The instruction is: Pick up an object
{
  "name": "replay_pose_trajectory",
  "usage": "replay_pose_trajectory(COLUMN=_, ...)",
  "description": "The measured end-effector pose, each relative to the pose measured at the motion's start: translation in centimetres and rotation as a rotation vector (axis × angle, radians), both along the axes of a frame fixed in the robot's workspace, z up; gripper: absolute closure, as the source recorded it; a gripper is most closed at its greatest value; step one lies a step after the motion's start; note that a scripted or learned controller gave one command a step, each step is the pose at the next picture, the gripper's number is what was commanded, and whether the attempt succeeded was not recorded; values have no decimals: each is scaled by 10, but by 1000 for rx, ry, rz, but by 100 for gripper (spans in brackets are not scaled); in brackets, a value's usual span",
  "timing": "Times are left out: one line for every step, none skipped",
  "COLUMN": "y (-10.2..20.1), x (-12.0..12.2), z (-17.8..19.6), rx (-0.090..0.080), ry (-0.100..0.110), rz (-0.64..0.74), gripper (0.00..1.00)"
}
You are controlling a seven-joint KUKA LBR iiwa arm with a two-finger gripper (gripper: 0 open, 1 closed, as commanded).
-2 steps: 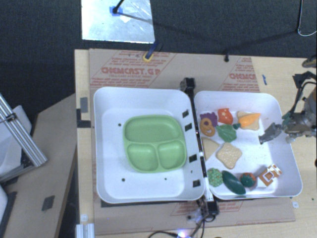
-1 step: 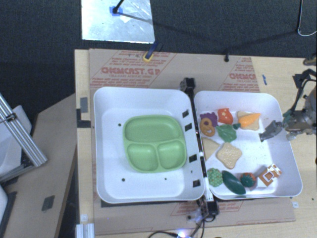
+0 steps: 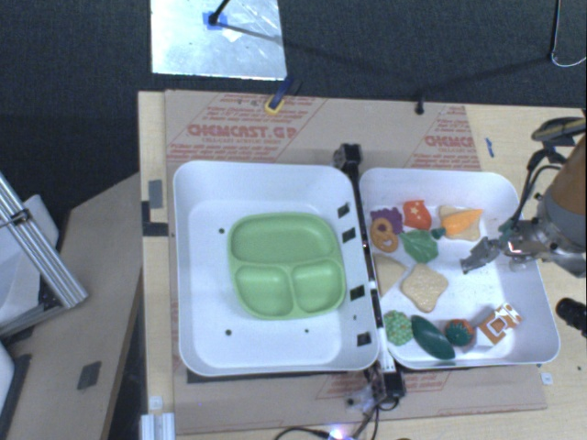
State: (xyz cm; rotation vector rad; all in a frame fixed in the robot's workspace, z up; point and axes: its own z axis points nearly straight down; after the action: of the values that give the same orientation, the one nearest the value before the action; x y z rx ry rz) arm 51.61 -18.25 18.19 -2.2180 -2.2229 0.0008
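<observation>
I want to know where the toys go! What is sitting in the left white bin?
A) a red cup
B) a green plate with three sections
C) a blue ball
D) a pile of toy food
B: the left bin holds a green divided plate with three sections, while the toy food, like the bread slice, lies in the right bin.

board, red print, perhaps "CHEMCAST GP"
</observation>
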Motion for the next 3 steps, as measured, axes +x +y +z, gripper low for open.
replay_pose_trajectory(y=-6, x=6, z=-58, rx=0, ry=0, rz=-1, gripper=0)
replay_pose_trajectory(y=-6, x=7, z=-97, rx=0, ry=-4, rz=-1, gripper=0)
replay_pose_trajectory(y=-6, x=9, z=-84, rx=0, ry=-9, rz=0, gripper=100)
